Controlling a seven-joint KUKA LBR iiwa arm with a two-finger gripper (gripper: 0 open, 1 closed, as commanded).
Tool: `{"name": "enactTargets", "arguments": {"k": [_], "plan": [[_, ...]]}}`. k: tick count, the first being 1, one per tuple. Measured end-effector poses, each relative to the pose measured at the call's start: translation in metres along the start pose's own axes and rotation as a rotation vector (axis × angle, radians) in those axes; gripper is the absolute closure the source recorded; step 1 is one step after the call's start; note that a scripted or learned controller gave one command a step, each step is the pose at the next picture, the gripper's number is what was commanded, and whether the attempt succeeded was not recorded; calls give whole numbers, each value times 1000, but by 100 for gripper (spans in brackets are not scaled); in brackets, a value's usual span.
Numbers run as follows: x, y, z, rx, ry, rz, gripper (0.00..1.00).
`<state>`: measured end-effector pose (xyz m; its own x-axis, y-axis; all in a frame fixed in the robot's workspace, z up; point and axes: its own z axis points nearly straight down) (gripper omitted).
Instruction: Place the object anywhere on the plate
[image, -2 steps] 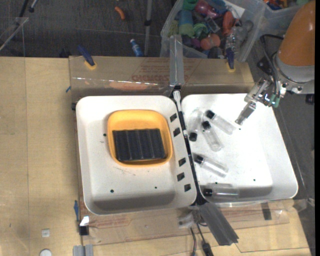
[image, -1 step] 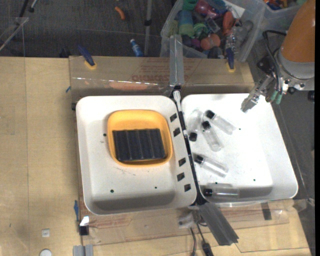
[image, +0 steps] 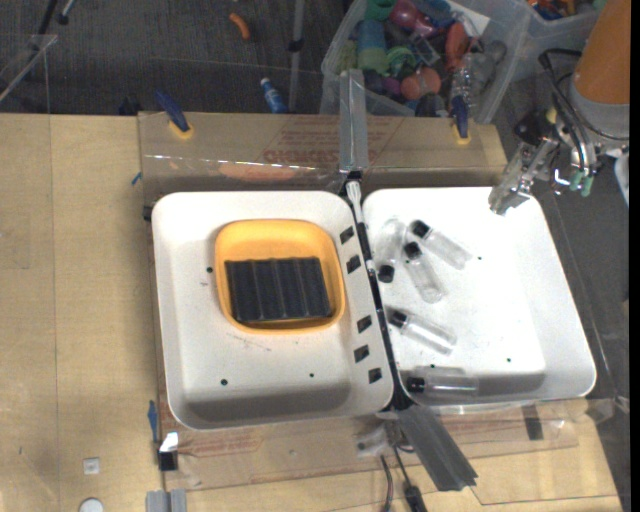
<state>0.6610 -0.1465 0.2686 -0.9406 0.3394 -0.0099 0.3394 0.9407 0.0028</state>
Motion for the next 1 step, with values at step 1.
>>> {"name": "enactTargets", "arguments": {"k": [1], "plan": [[-9,-33,-29,0,-1,-184,100]]}}
